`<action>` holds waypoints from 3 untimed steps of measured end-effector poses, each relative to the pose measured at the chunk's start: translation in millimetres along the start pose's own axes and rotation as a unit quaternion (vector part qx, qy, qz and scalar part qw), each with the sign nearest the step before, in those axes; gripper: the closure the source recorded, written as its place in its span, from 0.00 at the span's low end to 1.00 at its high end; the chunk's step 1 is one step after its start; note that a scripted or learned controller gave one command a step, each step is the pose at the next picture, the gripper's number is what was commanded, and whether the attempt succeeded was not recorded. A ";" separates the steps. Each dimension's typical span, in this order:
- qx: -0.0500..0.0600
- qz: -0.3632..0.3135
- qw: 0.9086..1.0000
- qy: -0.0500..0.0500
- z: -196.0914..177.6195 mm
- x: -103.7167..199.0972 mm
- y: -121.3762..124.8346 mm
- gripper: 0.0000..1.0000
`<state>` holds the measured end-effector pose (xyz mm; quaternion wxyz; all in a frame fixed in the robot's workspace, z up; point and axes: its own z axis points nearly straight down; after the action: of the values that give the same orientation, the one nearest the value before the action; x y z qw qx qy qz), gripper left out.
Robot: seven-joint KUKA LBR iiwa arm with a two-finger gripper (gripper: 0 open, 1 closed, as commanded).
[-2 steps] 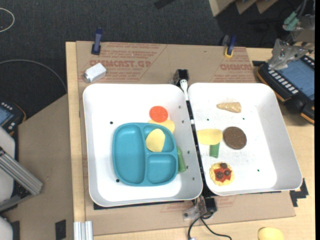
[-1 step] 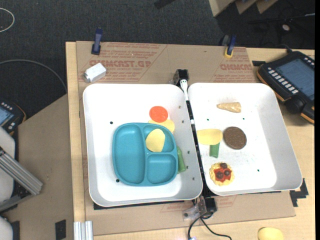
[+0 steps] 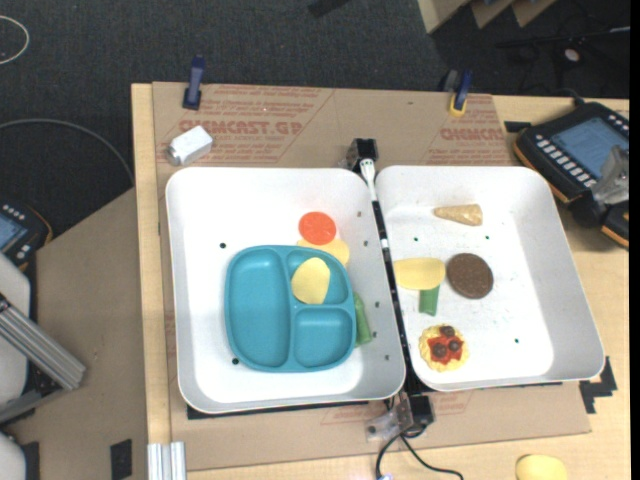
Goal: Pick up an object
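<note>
left shallow white bin (image 3: 190, 268): teal divided plastic tray (image 3: 270, 313) carrying a pale yellow oval piece (image 3: 311, 281); a green strip (image 3: 361, 320) lies half hidden along the tray's right edge, its shape unclear; orange round disc (image 3: 318, 228) sits behind the tray

A green thing (image 3: 361, 320) hides behind the right side of the blue tray (image 3: 268, 313), so only a thin strip peeks out. A yellow piece (image 3: 333, 249) is partly under the orange circle (image 3: 317, 228) and the tray's far rim. A yellow thing (image 3: 541, 467) at the near right is cut off by the bottom edge. The black handset (image 3: 580, 153) at the far right runs off the side. The writing on the cardboard (image 3: 240, 126) is too faint to read fully.
</note>
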<state>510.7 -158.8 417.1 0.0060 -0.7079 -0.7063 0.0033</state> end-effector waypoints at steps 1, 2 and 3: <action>-0.014 0.002 1.000 -0.007 -122.4 -69.2 -17.3 1.00; -0.001 0.000 1.000 0.000 -3.7 -64.6 -32.7 1.00; -0.014 -0.002 1.000 -0.005 -116.1 -64.8 -32.6 1.00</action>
<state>479.5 -224.0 533.3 -0.0077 -0.7067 -0.7075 -0.0027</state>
